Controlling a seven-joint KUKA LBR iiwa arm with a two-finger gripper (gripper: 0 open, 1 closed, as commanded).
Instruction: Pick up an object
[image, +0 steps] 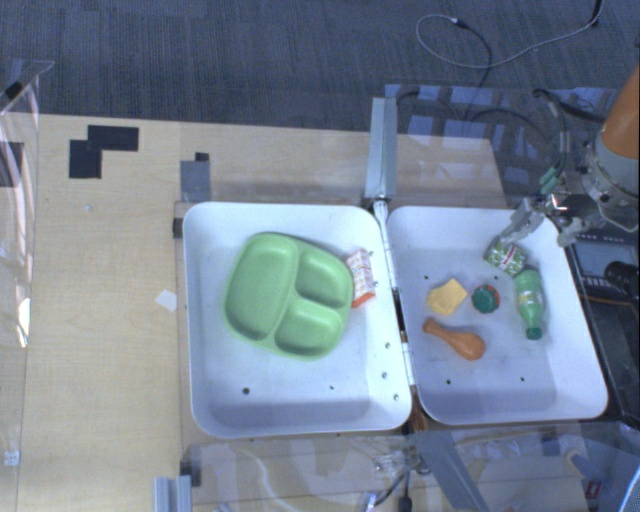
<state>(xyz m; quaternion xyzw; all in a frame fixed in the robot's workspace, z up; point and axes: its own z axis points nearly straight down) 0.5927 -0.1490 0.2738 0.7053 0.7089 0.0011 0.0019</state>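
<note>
Hand (535, 213) above right bin (560, 400) (grey carpet (250, 60) beyond).

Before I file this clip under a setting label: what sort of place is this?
Probably a robotics lab bench set up for grasping trials. Two shallow white bins sit side by side on a wooden bench, holding toy props such as a green divided plate and a green bottle; cables trail over grey carpet.

Black tape patches (100, 148) mark the wooden bench (90, 330); a cable (480, 45) loops on carpet
</note>
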